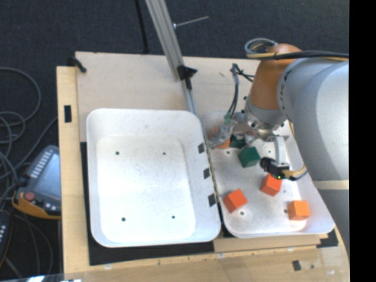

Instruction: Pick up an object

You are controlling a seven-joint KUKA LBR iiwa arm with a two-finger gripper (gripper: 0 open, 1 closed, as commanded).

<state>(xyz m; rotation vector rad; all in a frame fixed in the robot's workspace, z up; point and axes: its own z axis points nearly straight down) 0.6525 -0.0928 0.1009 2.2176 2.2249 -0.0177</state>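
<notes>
Nearest you, the right bin carries three orange blocks: one at its front right corner, one toward its front left, and a third a little farther back, just beside a dark piece of the arm's hardware. Beyond those lies a green block, resting on the bin floor near the gripper, which is low over the far left part of that bin. You cannot tell from this angle whether its fingers are spread or pressed together, and nothing shows clearly between them, so you should count the pick as not yet made; the grasp and lift are left. The left bin sits alongside. Farther back, the arm leans in from the right, its orange band above the wrist, wrist tipped downward.
</notes>
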